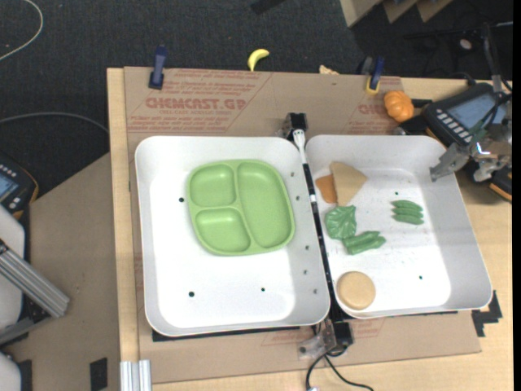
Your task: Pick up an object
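On the bench, two shallow white bins sit side by side upon a brown cardboard sheet (203, 96) printed with red lettering. Left bin (159, 243): holds a light green divided plate (241, 207) with three compartments, lying flat in the bin's upper middle. Right bin (456, 243): holds several small items. A tan wedge-shaped piece (348, 182) lies near the bin's upper left corner, touching an orange-brown piece (326, 189) just to its left. Below these, a dark green leafy item (341, 220) lies beside a green pod-shaped item (364, 241); whether the two touch cannot be told. A second green pod-shaped item (407, 211) rests apart, toward the middle right of the bin. A round tan biscuit-like item (356, 290) lies near the bin's lower left corner.

At the right edge of the frame, the gripper (449, 166) stands at the upper right rim of the right bin, well apart from every item in it. Nothing is seen between its fingers; how far they are parted cannot be told at this size.

Beyond the bins, two blue clamps (157, 68) hold the cardboard's upper edge, a small yellow object (257, 58) lies on the dark floor above it, and a small orange object (398, 104) sits near the cardboard's upper right corner.
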